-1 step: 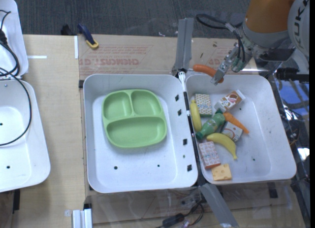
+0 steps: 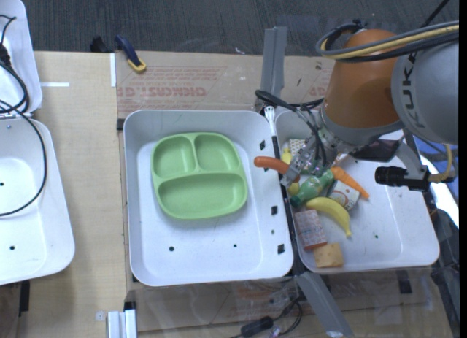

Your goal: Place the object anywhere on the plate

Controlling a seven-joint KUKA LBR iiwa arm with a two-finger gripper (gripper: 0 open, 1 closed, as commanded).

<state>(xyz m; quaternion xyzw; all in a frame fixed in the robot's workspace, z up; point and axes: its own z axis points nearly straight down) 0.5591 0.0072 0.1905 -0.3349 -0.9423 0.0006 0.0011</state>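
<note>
A green divided plate lies in the left bin. My gripper hangs over the left edge of the right bin, below the orange wrist band. A small orange carrot sticks out leftward from its fingertips, across the wall between the bins, its right end pinched between the fingers. The carrot is a short way right of the plate's rim and not over it.
Beneath and beside the gripper, the right bin holds a banana, a second carrot, a green toy, a pink box and a tan block. A grey post stands behind the bins.
</note>
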